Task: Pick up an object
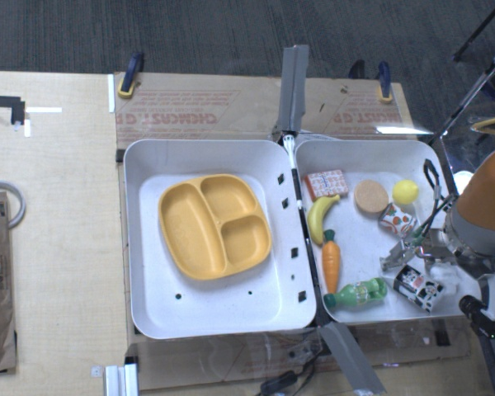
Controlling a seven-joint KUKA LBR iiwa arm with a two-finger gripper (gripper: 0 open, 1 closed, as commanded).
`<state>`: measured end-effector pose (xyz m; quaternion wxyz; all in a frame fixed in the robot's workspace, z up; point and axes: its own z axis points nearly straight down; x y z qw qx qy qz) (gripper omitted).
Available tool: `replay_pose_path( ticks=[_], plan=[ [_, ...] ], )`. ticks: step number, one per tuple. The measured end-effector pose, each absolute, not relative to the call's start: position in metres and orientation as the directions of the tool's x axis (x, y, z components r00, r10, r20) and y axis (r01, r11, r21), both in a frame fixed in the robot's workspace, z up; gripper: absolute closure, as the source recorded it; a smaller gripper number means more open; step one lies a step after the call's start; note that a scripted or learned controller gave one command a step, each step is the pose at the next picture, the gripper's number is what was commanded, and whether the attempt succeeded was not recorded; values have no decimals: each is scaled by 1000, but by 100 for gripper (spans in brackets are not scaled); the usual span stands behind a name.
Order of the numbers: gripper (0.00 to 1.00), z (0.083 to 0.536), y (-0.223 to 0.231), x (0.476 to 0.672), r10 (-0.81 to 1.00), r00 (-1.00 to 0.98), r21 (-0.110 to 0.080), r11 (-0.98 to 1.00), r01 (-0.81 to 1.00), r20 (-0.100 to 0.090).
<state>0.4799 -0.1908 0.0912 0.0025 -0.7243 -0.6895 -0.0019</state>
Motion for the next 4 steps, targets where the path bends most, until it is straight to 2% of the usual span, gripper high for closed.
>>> replay_pose_path(
  ticks=[1,2,3,4],
  plan=[
    [0,91,-150,532,998,-59,-1,59,998,-1],
    [0,91,-205,489,1000,18,-1,-18,1000,0],
    [100,101,-204,491,1000,17,2,-17,1000,2],
    [100,198,-93,497,973,231,-2,-231,973,-1]
  ],
)
